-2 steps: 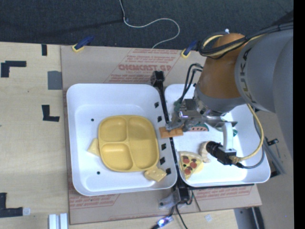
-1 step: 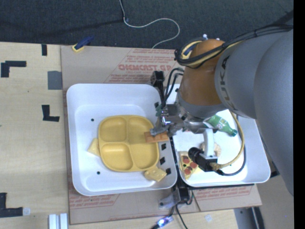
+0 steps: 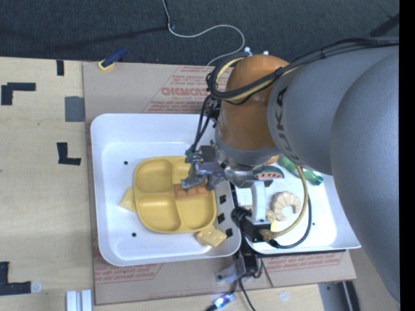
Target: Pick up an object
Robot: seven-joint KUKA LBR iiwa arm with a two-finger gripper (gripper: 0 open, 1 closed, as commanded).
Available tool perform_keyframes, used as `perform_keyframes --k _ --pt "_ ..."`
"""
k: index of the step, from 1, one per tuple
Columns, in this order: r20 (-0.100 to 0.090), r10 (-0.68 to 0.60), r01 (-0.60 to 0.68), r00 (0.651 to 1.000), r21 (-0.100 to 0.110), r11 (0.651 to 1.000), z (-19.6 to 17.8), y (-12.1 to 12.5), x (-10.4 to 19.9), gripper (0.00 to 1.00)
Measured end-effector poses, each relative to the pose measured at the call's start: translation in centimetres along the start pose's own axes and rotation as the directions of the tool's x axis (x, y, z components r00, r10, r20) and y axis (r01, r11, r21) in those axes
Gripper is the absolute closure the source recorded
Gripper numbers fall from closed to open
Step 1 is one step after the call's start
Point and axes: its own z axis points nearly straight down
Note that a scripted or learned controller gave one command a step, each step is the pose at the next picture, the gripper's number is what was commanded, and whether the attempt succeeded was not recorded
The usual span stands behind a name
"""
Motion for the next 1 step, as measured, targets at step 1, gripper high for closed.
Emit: perform_keyframes --k 1 --pt "0.001 0.006 -0.006 1.0 0.0 1.0 -0.02 0.84 -1.68 1.0"
